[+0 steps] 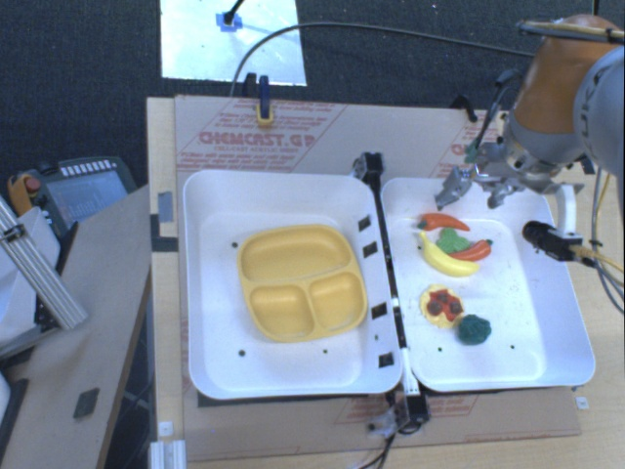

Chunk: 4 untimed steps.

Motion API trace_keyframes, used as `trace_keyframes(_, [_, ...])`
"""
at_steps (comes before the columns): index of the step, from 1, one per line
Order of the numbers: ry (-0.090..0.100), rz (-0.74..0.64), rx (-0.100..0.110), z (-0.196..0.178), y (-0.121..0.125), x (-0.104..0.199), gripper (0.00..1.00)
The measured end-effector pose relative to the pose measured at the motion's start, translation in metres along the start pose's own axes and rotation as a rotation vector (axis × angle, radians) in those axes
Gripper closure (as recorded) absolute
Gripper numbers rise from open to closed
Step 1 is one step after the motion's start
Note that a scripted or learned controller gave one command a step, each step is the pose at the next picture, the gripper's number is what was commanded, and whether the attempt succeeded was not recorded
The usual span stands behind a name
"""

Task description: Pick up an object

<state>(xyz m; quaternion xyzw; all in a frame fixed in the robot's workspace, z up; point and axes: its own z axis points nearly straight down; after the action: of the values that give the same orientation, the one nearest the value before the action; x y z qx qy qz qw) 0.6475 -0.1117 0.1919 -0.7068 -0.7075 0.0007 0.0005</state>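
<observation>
From my seat I see the arm (571, 76) reaching in from the right, its orange band above the wrist; the gripper (476, 193) hangs over the far part of the right bin (557, 345), its two fingers spread apart with nothing between them, one fingertip (444, 198) toward the left and the other toward the right; just near of it lie the pickable things, clustered in the middle of that bin: a carrot (444, 222) farthest from me, a yellow banana (445, 256) nearer, a red pepper (474, 251) resting against the banana on its right; nearer still sits a small round pizza piece (442, 304), and just right and near of it a green broccoli (475, 329); none of these touches the gripper; in the left bin (210, 291) a yellow divided tray (298, 281) lies flat, three compartments facing up; a black divider (383, 262) runs between the two bins.
</observation>
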Motion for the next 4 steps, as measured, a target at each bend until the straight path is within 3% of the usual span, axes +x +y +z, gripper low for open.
trace_keyframes(1, [0.001,-0.002,0.002,0.060,-0.001,0.008,0.00])
trace_keyframes(2, [0.000,-0.002,-0.006,0.045,0.001,0.007,1.00])
trace_keyframes(3, [-0.001,-0.005,-0.011,-0.015,0.008,0.014,1.00])
trace_keyframes(4, [0.000,-0.004,-0.007,-0.044,0.009,0.014,1.00])
